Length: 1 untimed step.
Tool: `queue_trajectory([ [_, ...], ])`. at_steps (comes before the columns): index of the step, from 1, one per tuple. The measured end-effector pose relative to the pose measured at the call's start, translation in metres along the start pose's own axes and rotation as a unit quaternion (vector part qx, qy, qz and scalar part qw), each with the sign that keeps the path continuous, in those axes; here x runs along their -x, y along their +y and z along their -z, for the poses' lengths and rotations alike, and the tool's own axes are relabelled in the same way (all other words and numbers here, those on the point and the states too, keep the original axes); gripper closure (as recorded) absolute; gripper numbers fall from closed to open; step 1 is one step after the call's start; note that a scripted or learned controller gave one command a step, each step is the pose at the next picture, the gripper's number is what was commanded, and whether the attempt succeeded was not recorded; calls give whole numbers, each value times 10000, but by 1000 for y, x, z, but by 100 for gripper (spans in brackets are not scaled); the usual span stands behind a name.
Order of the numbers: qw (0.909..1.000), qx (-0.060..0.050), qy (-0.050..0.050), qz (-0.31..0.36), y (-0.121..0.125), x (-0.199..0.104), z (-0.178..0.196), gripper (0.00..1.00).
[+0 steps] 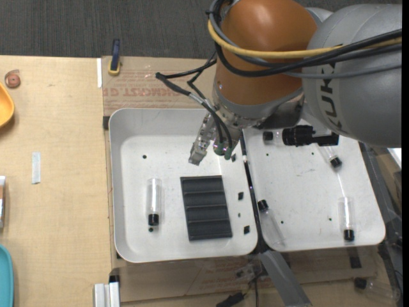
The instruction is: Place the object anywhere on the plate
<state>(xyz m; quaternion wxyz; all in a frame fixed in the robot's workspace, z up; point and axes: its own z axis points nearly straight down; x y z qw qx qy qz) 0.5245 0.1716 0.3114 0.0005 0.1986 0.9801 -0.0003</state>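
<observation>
Hanging over the upper middle of the left bin (121, 171), the end effector (199, 151) points down and to the left from under the arm's big orange band (262, 37); from where I stand I cannot tell how it is set, and I see nothing caught in it. Just below it, apart from it, a black ribbed block (205, 207) lies flat on the bin floor, running lengthwise toward the near rim. To the left of the block, with a gap between them, a clear tube with a black cap (153, 201) lies parallel to it. Across the divider, the right bin (307, 171) holds a second clear tube (345, 217) near its right wall, and a small black piece (335, 163) sits further up. On the wooden tabletop (57, 171), well apart from both bins, a yellow dish (4, 109) shows at the left edge, partly cut off.
</observation>
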Motion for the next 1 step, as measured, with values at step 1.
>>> queue_trajectory([
  [1, 9781, 9, -7, 2082, -5, -31, 25, 100],
])
